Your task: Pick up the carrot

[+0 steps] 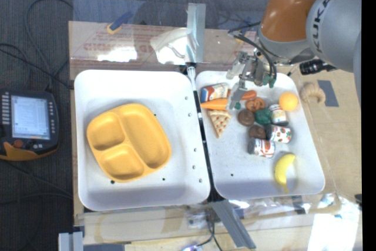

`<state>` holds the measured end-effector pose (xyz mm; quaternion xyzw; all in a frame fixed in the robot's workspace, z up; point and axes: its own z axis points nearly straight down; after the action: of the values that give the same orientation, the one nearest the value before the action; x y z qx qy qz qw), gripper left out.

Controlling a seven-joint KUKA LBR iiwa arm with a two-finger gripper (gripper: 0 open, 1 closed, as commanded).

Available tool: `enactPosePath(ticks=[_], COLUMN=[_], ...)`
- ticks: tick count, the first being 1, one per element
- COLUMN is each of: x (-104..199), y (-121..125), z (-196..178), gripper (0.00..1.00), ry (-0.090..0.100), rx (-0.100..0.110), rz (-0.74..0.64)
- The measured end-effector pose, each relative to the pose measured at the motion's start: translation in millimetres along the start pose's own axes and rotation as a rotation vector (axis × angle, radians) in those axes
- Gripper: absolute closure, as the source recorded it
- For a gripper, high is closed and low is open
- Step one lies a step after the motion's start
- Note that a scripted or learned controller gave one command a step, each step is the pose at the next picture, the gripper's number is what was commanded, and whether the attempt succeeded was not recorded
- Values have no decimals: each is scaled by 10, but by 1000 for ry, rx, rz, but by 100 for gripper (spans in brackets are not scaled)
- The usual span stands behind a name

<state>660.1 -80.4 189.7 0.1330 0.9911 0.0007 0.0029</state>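
The orange carrot (214, 104) lies on its side at the upper left of the right bin (305, 182), close to the divider between the bins. My gripper (236, 94) reaches down from the right and hangs over the bin's upper middle. Its lower fingertip (234, 104) ends just off the carrot's right end. The gripper looks open, and I see nothing between its fingers. A short orange piece (249, 94) shows just right of the gripper.
Crowded round the carrot are a small packet (215, 91), a waffle wedge (219, 122), brown and green pieces (254, 117), small cans (279, 133), an orange (288, 101) and a banana (284, 169). A yellow divided tray (126, 141) sits in the left bin (88, 82).
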Motion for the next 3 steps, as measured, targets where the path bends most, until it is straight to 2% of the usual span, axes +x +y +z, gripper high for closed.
enactPosePath(ticks=[1, 2, 3], x=[-51, 230, -412], y=[-133, -1003, -1270], z=[342, -128, 649], gripper=[0, 0, 0], ry=[5, 0, 12], rx=[1, 4, 0], rz=[60, -378, -382])
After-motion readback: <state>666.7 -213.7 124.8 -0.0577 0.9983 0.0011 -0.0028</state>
